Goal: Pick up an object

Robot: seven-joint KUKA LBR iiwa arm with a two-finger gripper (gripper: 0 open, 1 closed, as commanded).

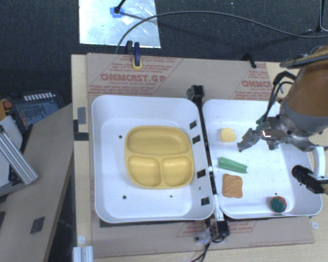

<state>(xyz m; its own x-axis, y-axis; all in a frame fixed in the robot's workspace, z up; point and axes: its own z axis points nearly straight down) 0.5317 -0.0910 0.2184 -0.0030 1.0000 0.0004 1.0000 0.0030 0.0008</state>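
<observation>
In the right bin (300, 209), nearest to me, a small round green and orange ball (278, 203) sits at about five o'clock. Just past it, toward seven o'clock, lies a flat orange piece (232, 185). A green stick (232, 165) lies just beyond that, near the bin's middle. A little yellow lump (227, 135) rests farther back, at about ten o'clock. The gripper (249, 141) hangs above the bin between the yellow lump and the grey and orange arm (311, 100). I cannot tell how it stands. Nothing is in it. In the left bin (106, 162) a yellow tray (156, 156) with three parts sits in the middle.
</observation>
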